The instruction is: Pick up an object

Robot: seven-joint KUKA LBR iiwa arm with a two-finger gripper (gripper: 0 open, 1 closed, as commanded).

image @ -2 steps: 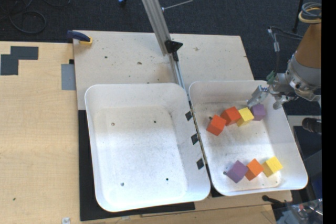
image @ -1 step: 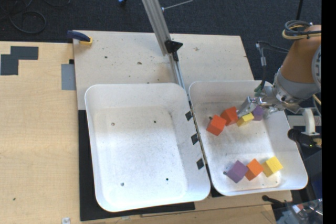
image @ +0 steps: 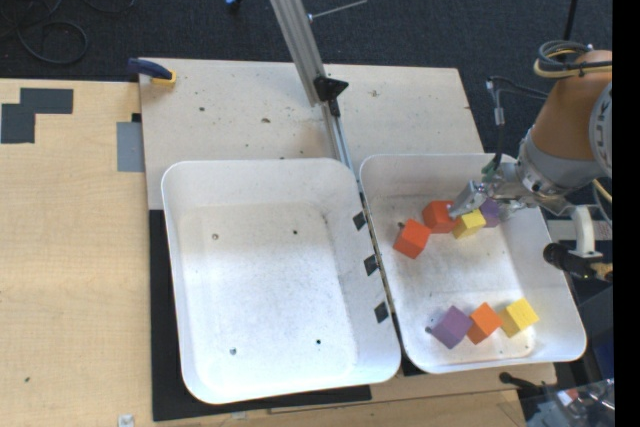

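End effector point(image: 478, 207) low in right bin, grip state indiscernible; yellow cube point(image: 468, 224) just beneath looks light, rigid — grasp across flat opposite faces.

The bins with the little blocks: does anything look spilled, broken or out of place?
Nothing stands out. Every block lies inside the right bin: a purple, orange and yellow row near its front, more by the gripper. The left bin looks undamaged.

Both bins point(image: 260, 180) are plain white, the left one speckled with dark dots. In the right bin point(image: 540, 335) sit orange-red blocks point(image: 411, 238), yellow cubes point(image: 520, 316), a purple cube point(image: 451, 326) and an orange one point(image: 484, 321).
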